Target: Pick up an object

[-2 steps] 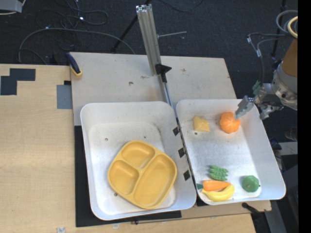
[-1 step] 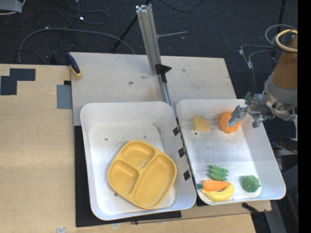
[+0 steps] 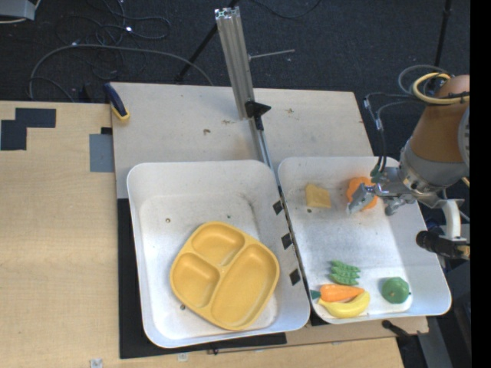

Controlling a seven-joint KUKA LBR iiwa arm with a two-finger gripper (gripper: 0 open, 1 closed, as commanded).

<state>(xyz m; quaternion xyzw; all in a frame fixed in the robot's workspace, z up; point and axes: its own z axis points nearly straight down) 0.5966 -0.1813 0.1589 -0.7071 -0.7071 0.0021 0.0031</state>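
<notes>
From the camera above, the pale surface (image 3: 192, 121) carried two shallow white bins side by side. The left white bin (image 3: 153, 205) held a yellow plastic plate with three compartments (image 3: 224, 274), lying flat towards the bin's near side. The right white bin (image 3: 414, 282) held the loose pieces. A small pale-yellow wedge-shaped block (image 3: 317, 196) lay near its far end. Just beside that block, towards the arm, sat a small orange rounded object (image 3: 359, 190). At the near end lay a cluster: a green knobbly toy vegetable (image 3: 344, 271), an orange toy carrot (image 3: 341, 292) below it and a yellow toy banana (image 3: 347, 306) touching the carrot. A round green toy fruit (image 3: 395, 290) sat a little apart from them, close to the bin's right wall.

The grey arm with the orange band (image 3: 437, 133) reached in from the right, and its pincer (image 3: 374, 200) sat low over the far part of the right bin. One metal finger (image 3: 359, 202) overlapped the orange object, which perhaps lay between the fingers; whether the pincer stood wide, narrow or gripping could not be told at that slant.
</notes>
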